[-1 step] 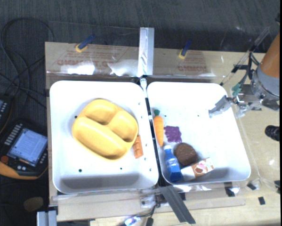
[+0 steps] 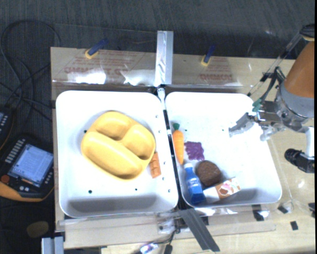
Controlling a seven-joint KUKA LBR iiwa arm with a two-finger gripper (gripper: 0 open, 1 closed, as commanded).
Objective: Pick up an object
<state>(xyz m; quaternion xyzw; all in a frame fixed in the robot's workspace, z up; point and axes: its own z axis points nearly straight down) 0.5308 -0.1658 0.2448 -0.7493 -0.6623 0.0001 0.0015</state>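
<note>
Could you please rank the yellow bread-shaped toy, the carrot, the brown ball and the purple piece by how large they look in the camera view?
1. Yellow bread-shaped toy, by far the largest.
2. Carrot and brown ball: one long and thin, one round, too alike in area to rank.
3. Purple piece, slightly smaller.

Dark grey carpet floor, black cables looped at left, two handheld pendants beside bench's left edge.

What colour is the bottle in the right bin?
Blue, with a white cap; the bottle shows clearly in the camera view.
</note>
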